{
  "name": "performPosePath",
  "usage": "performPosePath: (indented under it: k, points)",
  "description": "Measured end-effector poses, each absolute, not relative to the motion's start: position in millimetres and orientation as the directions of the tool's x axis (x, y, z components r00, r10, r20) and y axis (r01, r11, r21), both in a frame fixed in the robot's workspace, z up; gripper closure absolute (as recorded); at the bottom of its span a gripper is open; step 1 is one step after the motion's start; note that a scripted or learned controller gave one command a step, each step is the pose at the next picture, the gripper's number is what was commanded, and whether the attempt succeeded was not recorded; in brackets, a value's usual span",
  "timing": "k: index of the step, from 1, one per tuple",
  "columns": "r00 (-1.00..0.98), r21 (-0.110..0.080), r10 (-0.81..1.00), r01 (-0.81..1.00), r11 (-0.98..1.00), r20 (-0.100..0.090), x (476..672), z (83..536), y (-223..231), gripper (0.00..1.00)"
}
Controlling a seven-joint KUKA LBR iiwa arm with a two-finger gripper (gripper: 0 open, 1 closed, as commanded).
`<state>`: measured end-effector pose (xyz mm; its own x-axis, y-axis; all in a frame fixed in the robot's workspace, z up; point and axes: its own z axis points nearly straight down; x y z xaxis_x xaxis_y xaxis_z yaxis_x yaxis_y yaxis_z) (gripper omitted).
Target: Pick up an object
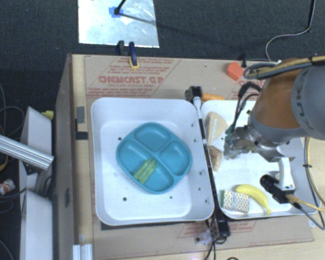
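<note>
Can't really tell what the gripper point(231, 147) is doing, it's blurring into the right bin point(260, 172) near a beige wedge point(215, 128). A smooth yellow banana point(253, 195) and patterned packet point(235, 201) are lying along the bin's near edge. A blue divided plate point(154, 157) is sitting in the left bin point(105, 145).

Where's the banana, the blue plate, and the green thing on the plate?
banana point(253, 195): camera view, middle of its yellow curve.
blue plate point(165, 137): camera view, bare upper compartment.
green thing point(145, 170): camera view, its middle.

blue plate point(154, 156) in left bin point(105, 145), banana point(253, 195) in right
</note>
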<state>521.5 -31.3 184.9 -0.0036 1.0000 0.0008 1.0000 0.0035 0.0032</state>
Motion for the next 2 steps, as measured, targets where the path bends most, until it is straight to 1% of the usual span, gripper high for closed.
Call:
performPosePath:
  k: [1, 2]
  points:
    - [-0.004, 0.002, 1.000, 1.000, 0.004, 0.000, 521.2, 184.6, -31.8, 0.00]
    - [-0.001, -0.002, 1.000, 1.000, 0.001, -0.001, 530.3, 97.4, -86.8, 0.00]
